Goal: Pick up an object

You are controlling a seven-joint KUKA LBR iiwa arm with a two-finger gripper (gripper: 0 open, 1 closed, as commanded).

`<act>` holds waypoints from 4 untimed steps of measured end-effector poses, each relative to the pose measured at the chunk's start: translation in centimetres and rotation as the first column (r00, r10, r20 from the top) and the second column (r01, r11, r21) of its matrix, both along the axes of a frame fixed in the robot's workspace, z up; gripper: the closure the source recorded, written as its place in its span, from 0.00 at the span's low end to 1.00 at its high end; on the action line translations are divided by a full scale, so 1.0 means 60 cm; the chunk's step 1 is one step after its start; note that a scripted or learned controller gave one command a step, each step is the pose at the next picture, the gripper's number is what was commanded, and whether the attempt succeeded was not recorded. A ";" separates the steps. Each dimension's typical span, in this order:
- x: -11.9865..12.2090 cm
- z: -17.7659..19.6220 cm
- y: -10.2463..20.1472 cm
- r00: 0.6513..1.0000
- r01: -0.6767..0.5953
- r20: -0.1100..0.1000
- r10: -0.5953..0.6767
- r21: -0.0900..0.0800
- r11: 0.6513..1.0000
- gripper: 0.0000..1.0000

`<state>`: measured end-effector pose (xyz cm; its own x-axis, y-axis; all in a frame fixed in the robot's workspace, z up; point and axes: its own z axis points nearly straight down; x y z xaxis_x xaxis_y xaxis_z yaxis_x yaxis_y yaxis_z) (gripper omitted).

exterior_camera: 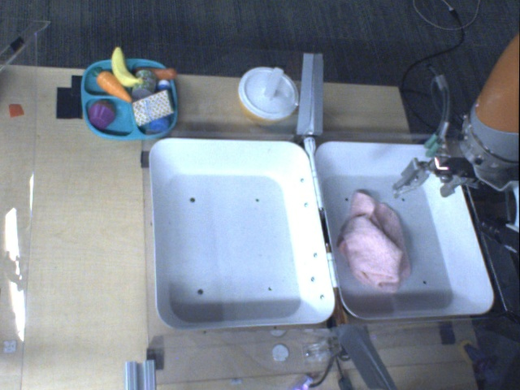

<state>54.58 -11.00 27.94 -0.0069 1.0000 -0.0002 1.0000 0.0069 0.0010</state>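
Scanning from the near edge of the tabletop (73, 299): two white bins side by side. Left bin (231, 234) has nothing I can grab. Right bin (455, 291) holds the one candidate, a pink cloth (372, 246), bunched into a lump in the bin's left half, close to the wall shared with the left bin and apart from the other walls.

My guess on handling: soft, light, floppy, no fixed shape. It should not slip or break, but a shallow pinch may only catch a loose fold that pulls free. Best hold looks like the thick bulge in the lump's near part, coming straight down and closing on several layers; the thinner flap at the far end is riskier.

My claw (426, 175) sits over the far right part of the right bin, above and right of the cloth, not touching it. Fingers look spread apart, nothing between them. Grasp not started yet.

Far edge of the tabletop: a white lidded container (268, 94) and, toward the far left corner, a blue tray (122, 128) of toy food. Both outside the bins.
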 end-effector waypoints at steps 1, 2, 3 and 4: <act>0.043 -0.189 -0.064 0.984 -0.177 0.001 0.177 0.000 0.984 0.00; 0.041 -0.315 -0.049 0.959 -0.283 0.010 0.283 -0.003 0.959 0.00; 0.047 -0.297 -0.048 0.959 -0.284 0.016 0.284 -0.007 0.959 1.00; 0.047 -0.297 -0.049 0.959 -0.284 0.016 0.284 -0.007 0.959 0.00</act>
